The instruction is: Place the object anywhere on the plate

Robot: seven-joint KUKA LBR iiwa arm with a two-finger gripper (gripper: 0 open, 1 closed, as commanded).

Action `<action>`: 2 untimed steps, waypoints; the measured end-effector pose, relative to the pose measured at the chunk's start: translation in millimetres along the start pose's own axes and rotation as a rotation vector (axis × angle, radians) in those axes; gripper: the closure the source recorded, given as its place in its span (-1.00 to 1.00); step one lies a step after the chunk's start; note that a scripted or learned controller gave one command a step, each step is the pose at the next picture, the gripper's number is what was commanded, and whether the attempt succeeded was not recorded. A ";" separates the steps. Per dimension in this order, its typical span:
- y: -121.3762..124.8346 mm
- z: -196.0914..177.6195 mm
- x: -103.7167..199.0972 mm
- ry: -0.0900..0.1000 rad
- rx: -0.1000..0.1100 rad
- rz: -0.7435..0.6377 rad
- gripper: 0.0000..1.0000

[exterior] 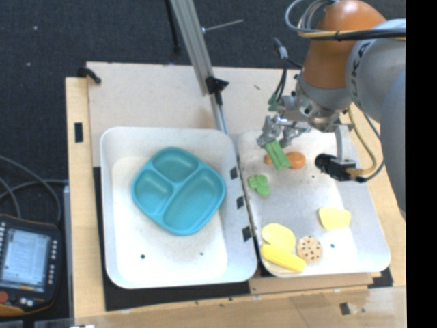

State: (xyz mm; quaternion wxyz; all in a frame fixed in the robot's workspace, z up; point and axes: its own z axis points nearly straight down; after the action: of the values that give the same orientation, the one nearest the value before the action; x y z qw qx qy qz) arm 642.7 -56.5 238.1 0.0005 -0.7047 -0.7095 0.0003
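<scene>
Left bin [116, 183]: blue divided plate [179, 190].
Right bin [362, 231]: green piece [259, 184], yellow pieces [279, 235], cookie [309, 249].
End effector [274, 140]: grasping green stick [276, 155], beside orange piece [295, 160].

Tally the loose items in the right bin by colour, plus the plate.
Yellow: 3
Green: 2
Orange: 1
Cookie, tan with dots: 1
Blue plate, left bin: 1
Total: 8
</scene>
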 end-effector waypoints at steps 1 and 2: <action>-2.8 -0.7 55.1 0.001 0.001 -0.001 1.00; -4.3 2.8 115.1 0.001 0.003 -0.001 1.00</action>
State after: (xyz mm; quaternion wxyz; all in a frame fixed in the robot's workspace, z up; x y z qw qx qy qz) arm 637.7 58.5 235.4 0.0019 -0.7044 -0.7098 0.0009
